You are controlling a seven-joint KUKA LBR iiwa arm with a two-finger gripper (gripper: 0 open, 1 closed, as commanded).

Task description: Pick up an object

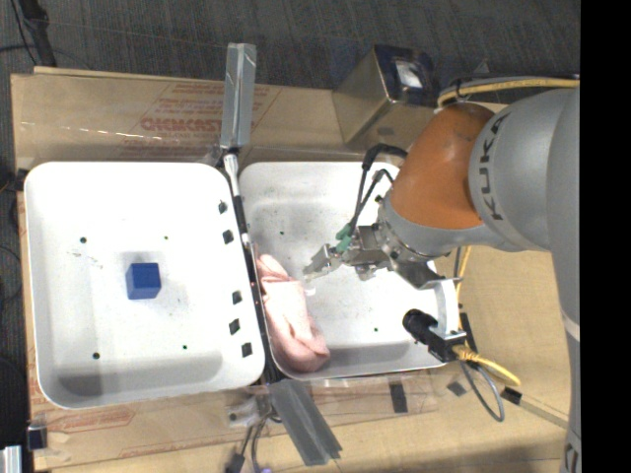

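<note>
While my arm (493, 175) reaches in from the right, its gripper (317, 267) hangs over the right bin (296, 180), just beside the pink object (289, 318); I cannot tell how the jaws stand. That pink thing lies along the bin's left wall, toward the near corner, with nothing visibly gripping it. Well apart, a blue cube (144, 280) sits in the left bin (59, 195).

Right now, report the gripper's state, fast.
Gripper: over the right bin, just beside the pink object; nothing visibly held, and open or shut cannot be told.
</note>
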